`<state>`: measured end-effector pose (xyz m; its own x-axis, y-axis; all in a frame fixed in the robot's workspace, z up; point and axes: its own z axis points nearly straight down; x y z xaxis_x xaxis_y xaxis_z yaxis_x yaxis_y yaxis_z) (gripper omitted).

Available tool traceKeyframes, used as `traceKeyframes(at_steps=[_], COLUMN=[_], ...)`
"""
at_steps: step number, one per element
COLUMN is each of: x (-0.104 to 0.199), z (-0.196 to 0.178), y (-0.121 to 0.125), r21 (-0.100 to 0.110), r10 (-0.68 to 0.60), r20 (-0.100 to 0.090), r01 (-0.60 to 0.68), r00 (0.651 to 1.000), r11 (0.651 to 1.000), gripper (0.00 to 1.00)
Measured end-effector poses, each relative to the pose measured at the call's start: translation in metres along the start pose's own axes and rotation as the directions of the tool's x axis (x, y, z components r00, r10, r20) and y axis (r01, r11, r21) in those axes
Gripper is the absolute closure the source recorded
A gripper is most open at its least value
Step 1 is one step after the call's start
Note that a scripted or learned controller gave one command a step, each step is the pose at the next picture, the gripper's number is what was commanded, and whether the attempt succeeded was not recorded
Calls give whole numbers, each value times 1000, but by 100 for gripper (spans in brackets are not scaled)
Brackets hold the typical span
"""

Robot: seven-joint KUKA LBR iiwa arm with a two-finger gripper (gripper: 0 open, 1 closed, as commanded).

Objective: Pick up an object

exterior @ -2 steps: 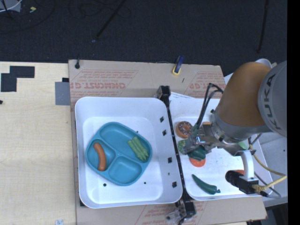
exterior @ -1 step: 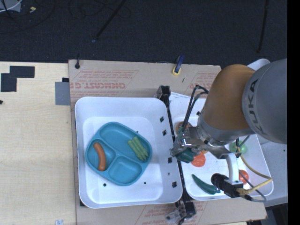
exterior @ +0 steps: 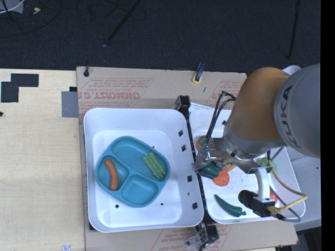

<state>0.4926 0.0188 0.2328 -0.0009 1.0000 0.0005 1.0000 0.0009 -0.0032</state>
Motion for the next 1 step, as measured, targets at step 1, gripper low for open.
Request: traceKeyframes(at_steps=[1], x=[0], z=[0], y=[4], r21=[1], r10=[-1], r20=[0], r01=[1], r00=[1000], r11=[1000], gripper=[100])
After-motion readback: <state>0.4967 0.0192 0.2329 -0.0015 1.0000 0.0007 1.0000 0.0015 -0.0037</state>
